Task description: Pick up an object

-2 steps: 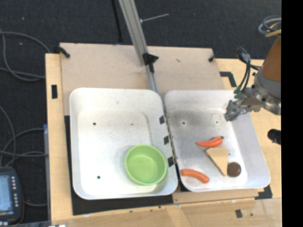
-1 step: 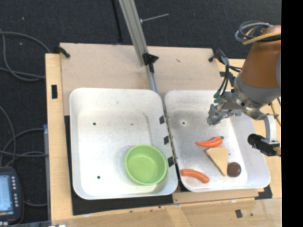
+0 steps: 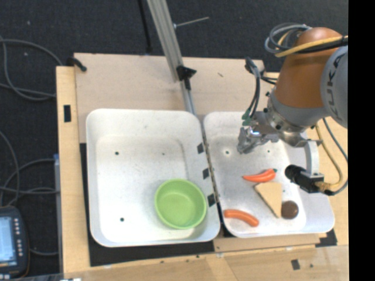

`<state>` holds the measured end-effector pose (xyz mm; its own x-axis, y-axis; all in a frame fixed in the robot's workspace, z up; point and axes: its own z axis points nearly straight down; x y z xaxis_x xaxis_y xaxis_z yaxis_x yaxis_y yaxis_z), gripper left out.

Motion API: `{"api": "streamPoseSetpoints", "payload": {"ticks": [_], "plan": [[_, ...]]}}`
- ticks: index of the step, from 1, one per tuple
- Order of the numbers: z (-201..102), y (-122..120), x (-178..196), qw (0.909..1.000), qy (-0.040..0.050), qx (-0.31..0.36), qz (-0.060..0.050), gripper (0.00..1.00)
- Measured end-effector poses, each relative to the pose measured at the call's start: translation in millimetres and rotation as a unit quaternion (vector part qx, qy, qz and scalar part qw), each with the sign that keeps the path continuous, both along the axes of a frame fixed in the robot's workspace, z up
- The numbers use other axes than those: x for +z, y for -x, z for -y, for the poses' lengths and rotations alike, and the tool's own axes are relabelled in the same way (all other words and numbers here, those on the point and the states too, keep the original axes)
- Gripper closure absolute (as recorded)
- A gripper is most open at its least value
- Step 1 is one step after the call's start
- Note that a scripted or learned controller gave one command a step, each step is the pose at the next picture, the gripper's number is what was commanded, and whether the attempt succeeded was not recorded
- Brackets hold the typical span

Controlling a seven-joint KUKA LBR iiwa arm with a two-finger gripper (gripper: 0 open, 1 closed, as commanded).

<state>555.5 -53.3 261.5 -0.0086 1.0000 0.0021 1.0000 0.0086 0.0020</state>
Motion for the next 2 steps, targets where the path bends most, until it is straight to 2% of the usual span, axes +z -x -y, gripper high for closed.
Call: {"api": "streamPoseSetpoints", "payload": {"ticks": [2], "plan": [[-115, 7, -23, 1.0000, 0.0005, 0.000, -0.002, 1.00]]}}
